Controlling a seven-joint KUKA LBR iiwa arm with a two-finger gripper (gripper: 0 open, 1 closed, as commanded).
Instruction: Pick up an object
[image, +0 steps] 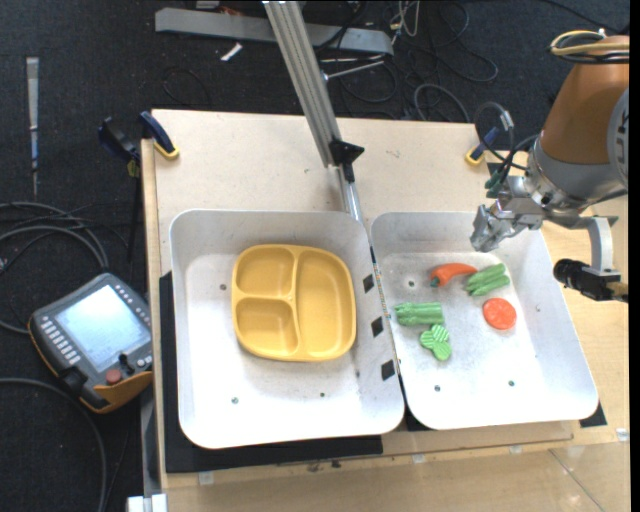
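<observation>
On the counter, the left shallow white bin holds a yellow three-compartment plastic plate. In the right white bin lie a ridged green toy piece, a small green leafy piece, an orange carrot-shaped toy, a green bean-like piece and a red round slice. The metal end effector hangs above the bin's far edge, just beyond the carrot; whether it is open I cannot tell.
</observation>
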